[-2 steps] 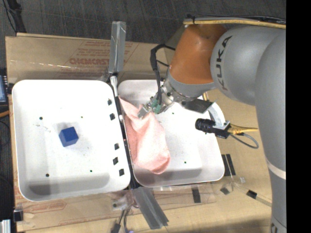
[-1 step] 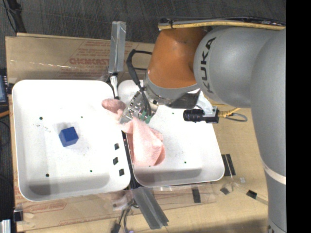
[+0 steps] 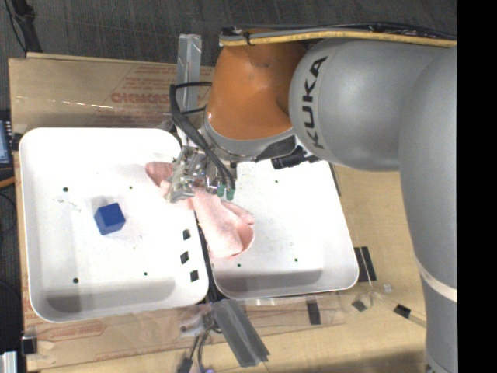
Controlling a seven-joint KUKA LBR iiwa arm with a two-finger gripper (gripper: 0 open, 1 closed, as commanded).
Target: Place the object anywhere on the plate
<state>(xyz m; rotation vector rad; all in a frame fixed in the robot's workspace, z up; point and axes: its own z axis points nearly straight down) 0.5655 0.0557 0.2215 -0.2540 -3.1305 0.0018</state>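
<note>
Pink plate (image 3: 227, 225) at the seam between the two white bins, tilted, with its larger part over the near-left corner of the bin at view right (image 3: 311, 231) and a smaller part showing on the inner edge of the bin at view left (image 3: 46, 169). Blue cube (image 3: 109, 217) flat on the floor of the view-left bin, well apart from the plate and from the gripper (image 3: 199, 180); not on the plate. Grey arm (image 3: 365, 92) in from view right, orange band (image 3: 248, 84) above the wrist, gripper low over the upper part of the plate at the bins' shared edge. Nothing seen held. Gripper opening: cannot tell, mechanism and cables in the way. Contact with the plate: overlaps it in view, actual touch not resolvable. Brown cardboard (image 3: 93, 84) under and behind the bins.
</note>
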